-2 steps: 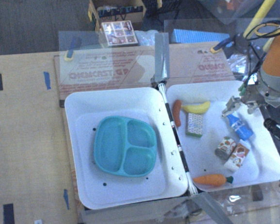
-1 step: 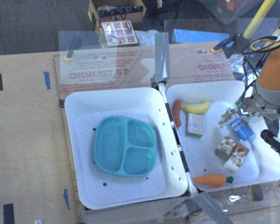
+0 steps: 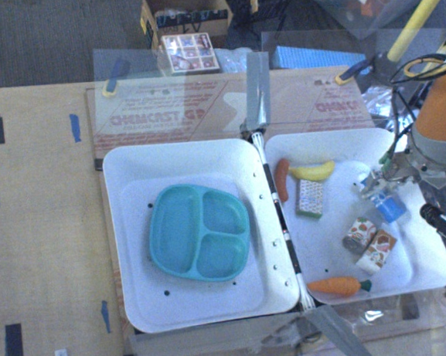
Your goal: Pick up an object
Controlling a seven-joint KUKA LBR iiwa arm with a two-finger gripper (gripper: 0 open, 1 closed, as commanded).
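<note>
The gripper [image 3: 379, 185] is poised low at three o'clock in the right bin [image 3: 429, 275], just above a small blue object [image 3: 391, 210], presumably to be picked; its grip state cannot be told. Two small cartons [image 3: 370, 243] lie close at six o'clock, while open floor is left toward the banana [image 3: 312, 171].

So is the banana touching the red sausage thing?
Cannot tell. In the camera view the banana has its left tip right at the top of the hot dog, too close to show either a gap or contact.
</note>
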